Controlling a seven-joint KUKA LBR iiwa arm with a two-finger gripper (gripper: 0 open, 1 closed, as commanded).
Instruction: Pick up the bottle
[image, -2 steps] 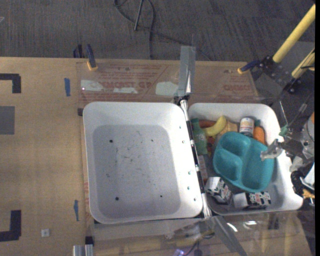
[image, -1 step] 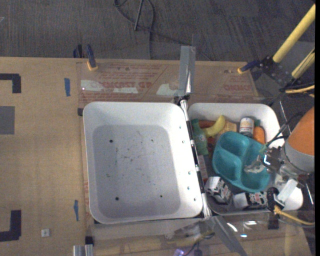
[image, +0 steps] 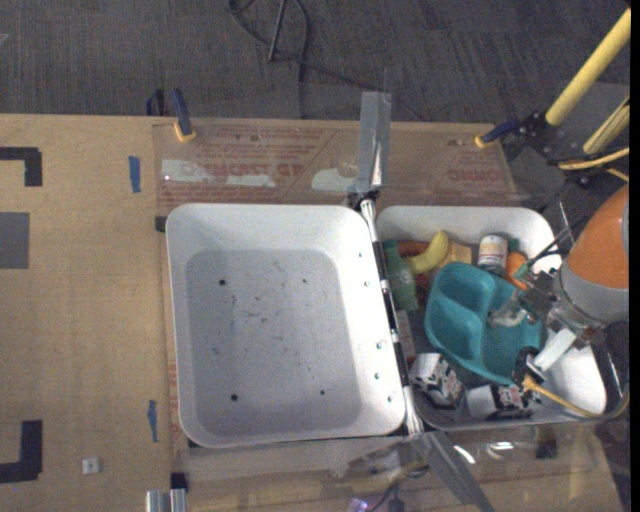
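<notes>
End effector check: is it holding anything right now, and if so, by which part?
Cannot be told. The end effector sits low in the right bin at the edge of the teal tray. The small bottle stands apart near the bin's far wall.

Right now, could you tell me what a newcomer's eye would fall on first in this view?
Probably the teal tray tilted among the clutter in the right bin, with a banana and a small bottle near that bin's far wall. The arm, with its orange band, reaches in from the right, beside the tray. The left bin is the large white shape at the centre.
</notes>
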